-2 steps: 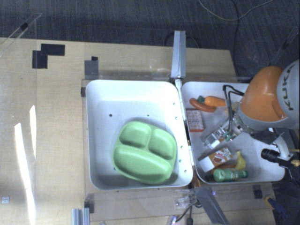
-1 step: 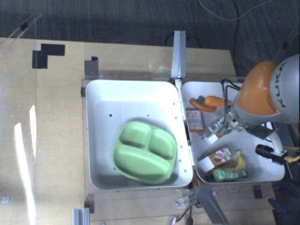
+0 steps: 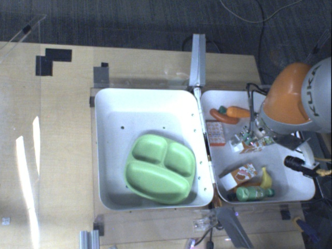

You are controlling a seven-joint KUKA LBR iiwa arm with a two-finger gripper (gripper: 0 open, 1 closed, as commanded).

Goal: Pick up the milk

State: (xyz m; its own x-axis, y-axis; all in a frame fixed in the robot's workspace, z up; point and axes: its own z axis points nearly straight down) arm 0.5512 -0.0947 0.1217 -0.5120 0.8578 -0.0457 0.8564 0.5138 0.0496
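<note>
Green plastic bottle (image 3: 253, 193) lies nearest, below the gripper (image 3: 252, 137). Milk, small white-and-orange carton (image 3: 239, 176), lies tilted just beside it, also below the gripper. Yellow banana (image 3: 265, 178) touches the carton; crowding risks a wrong grab.

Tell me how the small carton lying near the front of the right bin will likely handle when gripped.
The carton lies on its side, so it probably won't tip further, and flat faces should not roll. It looks like thin card, likely light and apt to dent under a hard squeeze. The banana and green bottle crowd it, so a push would probably shove those too.
</note>
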